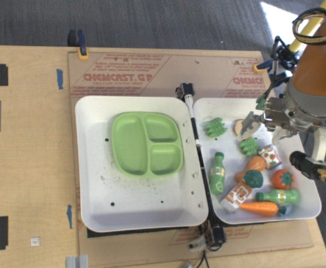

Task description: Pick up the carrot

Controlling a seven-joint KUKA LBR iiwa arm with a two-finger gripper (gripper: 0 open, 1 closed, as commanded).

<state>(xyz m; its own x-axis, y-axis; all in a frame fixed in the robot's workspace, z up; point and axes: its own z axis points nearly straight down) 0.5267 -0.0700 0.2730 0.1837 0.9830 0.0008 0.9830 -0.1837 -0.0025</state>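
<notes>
The carrot lies flat near the front edge of the right bin, hemmed in — a small carton touches its left end, a green bottle lies just behind it, and a tomato sits a little further back. The tool hangs over the bin's back part, well apart from the carrot, and whether it is wide or narrow I cannot tell. The left bin holds a green divided plate.
</notes>
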